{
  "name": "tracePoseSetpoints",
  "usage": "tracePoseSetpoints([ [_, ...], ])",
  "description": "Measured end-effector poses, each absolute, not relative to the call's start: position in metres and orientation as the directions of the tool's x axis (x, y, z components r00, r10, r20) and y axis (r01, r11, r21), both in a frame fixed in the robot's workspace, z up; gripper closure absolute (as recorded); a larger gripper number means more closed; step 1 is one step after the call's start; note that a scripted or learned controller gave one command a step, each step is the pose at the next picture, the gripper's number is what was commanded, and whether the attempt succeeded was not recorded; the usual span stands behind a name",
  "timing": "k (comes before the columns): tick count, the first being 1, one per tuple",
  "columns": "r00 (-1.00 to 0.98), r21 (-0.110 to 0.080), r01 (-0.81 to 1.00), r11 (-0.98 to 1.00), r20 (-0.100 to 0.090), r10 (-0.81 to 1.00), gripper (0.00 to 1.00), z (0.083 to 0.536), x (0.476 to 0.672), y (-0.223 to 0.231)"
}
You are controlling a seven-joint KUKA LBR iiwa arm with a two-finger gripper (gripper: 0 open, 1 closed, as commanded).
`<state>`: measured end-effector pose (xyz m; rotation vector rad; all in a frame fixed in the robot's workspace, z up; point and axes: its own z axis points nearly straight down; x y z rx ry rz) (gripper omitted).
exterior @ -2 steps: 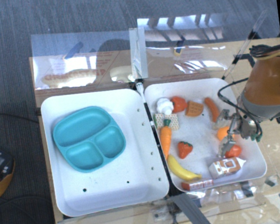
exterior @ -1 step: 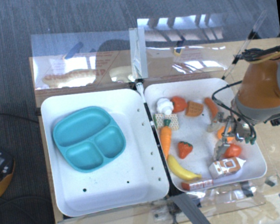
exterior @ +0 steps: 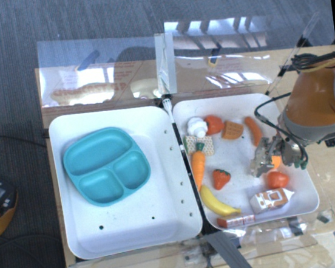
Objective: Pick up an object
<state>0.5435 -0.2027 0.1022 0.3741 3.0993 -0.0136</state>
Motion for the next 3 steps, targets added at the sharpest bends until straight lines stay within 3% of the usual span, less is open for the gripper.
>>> tracePoseSetpoints([
  [1, -0.945, 0.0, 0.327, 0.945, -0.005, 0.327, 1.0, 0.257, 0.559, -0.182],
  [2, -0.877, 0.001, 0.481, 0.877, 0.0, 0.481, 1.0, 0.136, 0.53, -0.17],
  [3, -0.731, 0.0, 0.682, 0.731, -0.003, 0.682, 1.0, 0.238, 0.518, -0.133],
])
